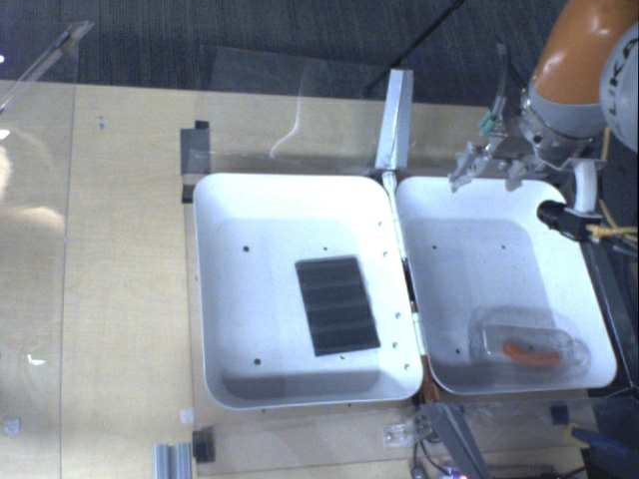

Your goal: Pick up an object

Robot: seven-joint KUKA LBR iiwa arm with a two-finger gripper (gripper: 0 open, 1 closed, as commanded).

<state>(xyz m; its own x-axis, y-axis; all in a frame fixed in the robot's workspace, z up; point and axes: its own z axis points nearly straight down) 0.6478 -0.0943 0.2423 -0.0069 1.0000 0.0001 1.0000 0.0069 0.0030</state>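
A dark ribbed rectangular pad [337, 305] lies flat in the middle of the left bin [225, 267]. In the right bin [449, 247], near its front right corner, lies a clear plastic object [527, 345] with an orange piece inside. My gripper [488, 176] hangs over the far edge of the right bin, high above the floor of the bin. It is open, with nothing between its fingers. It is well behind the clear object and far right of the dark pad.
The arm's orange band [579, 38] and grey wrist come in from the upper right. A metal bar [393, 118] stands behind the seam between the bins. Black cables [564, 218] hang by the right bin's right rim.
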